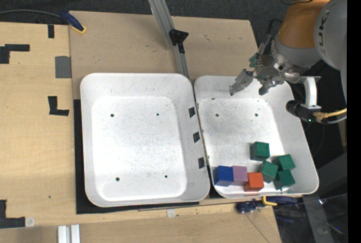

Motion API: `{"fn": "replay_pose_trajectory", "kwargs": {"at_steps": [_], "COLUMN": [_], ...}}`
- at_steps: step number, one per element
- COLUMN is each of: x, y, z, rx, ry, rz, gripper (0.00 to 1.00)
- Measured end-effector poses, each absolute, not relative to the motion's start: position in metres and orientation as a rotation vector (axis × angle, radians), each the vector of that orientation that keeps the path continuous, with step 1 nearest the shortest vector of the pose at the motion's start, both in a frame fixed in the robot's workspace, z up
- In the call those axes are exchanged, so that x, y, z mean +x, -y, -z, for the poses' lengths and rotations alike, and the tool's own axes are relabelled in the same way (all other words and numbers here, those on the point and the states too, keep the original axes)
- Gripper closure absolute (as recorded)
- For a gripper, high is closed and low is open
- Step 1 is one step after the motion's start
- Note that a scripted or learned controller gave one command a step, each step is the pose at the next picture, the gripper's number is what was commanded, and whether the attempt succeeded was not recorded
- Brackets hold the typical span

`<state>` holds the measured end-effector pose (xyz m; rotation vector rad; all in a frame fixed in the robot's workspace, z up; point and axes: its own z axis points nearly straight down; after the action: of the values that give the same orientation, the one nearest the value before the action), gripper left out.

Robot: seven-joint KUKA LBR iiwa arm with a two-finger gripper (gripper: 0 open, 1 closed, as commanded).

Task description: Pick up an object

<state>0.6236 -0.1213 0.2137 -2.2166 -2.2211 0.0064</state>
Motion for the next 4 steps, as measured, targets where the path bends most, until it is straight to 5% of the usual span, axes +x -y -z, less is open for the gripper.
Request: {"fn": "replay_pose_trajectory", "kwargs": {"at_steps": [2,3,4], "x": [0.619,0.621,0.631], "y": [0.127,0.127,0.131], "z": [-0.093,-0.107,-0.158], "rx": [-2.216,-2.216,-2.222], "ry": [2.219,2.223,2.226], "rz": [-0.009,-0.002,0.003], "gripper": [0.00,1.00,1.00]}}
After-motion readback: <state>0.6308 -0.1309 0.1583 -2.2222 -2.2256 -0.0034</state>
